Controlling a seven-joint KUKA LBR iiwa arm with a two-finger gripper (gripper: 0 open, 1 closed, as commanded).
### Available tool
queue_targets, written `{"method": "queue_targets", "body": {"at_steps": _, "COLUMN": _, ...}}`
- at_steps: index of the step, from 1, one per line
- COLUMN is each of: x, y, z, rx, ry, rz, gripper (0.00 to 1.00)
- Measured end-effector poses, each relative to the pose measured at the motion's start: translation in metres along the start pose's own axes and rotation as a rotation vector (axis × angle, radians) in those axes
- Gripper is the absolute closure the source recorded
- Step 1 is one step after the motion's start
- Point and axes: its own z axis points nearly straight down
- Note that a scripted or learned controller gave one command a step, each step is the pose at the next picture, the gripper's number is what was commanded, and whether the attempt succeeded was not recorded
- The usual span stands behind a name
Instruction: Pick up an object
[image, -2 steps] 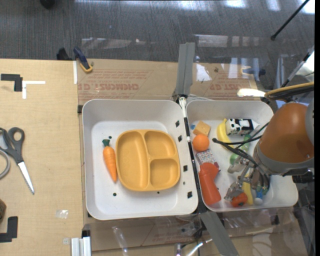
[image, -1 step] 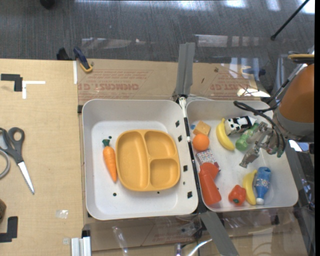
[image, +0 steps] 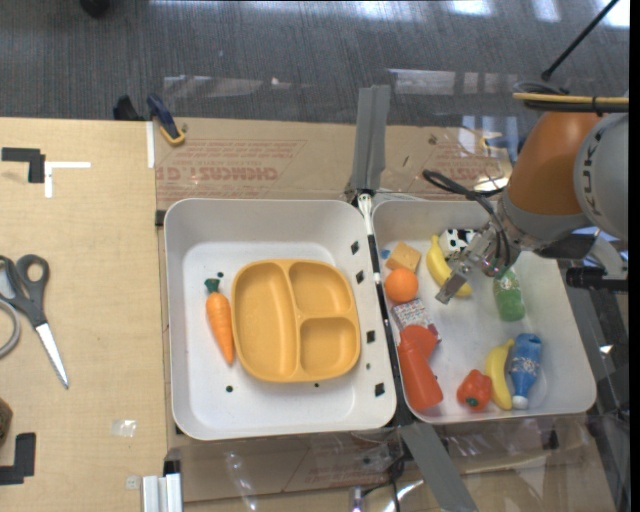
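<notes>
gripper (image: 458, 283) over right bin (image: 575, 330) centre, jaws apparently apart, holding nothing | banana (image: 437, 262), orange (image: 401, 286) leftward | green bottle (image: 509, 299) rightward, toward right rim

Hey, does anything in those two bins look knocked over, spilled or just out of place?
Nothing looks spilled or broken. The left bin is tidy: a carrot lies beside the yellow divided tray, not in it. In the right bin the toys are jumbled, and the red bottle and blue bottle lie on their sides.

A robotics lab: a plywood bench (image: 80, 300) bearing two white bins (image: 185, 300), scissors (image: 38, 310), toy food, taped cardboard.
</notes>
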Motion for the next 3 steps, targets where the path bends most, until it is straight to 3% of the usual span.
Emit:
{"method": "queue_targets", "body": {"at_steps": 1, "x": 0.006, "y": 0.018, "z": 0.002, "rx": 0.02, "ry": 0.002, "rz": 0.116, "gripper": 0.0}}
{"method": "queue_targets", "body": {"at_steps": 2, "x": 0.002, "y": 0.022, "z": -0.01, "rx": 0.007, "ry": -0.019, "rz": 0.112, "gripper": 1.0}}
{"method": "queue_targets", "body": {"at_steps": 3, "x": 0.016, "y": 0.053, "z": -0.156, "rx": -0.002, "ry": 0.006, "rz": 0.077, "gripper": 1.0}}
